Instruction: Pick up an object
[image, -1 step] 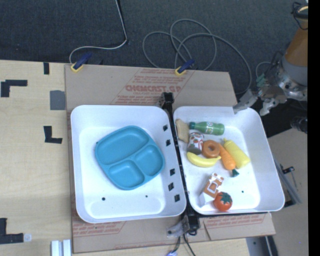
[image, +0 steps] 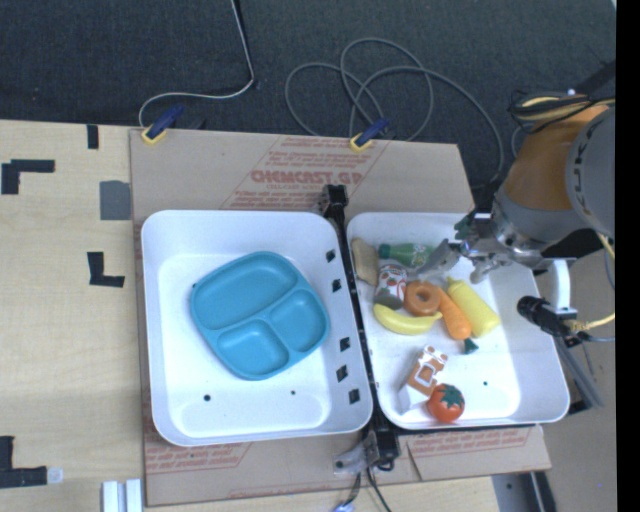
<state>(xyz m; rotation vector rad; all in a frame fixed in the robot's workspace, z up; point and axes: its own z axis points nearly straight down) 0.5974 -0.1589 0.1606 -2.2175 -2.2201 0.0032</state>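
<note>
Camera view: the gripper (image: 466, 260) hangs over the upper part of the right bin (image: 535, 385), its two fingers (image: 443, 258) spread apart with nothing between them. They sit just above and right of the food pile, close to the green bottle (image: 403, 252) and the yellow corn (image: 473, 306), touching neither as far as can be seen.

Just below the fingers, a doughnut (image: 423, 298) rests on a banana (image: 403, 320), with a carrot (image: 456, 318) slanting between it and the corn. A red-labelled can (image: 390, 280) lies left of the doughnut, near the bin's inner wall. Farther down, well apart from the gripper, a small carton (image: 425, 370) lies tilted and a tomato (image: 446, 402) sits just below it.

The grey arm (image: 560, 190) (orange band above the wrist) comes in from the right edge.

In the left bin (image: 165, 300), a blue divided plate (image: 260, 313) lies flat. Both bins rest on a cardboard sheet (image: 300, 175), with cables (image: 390, 90) looping behind.
</note>
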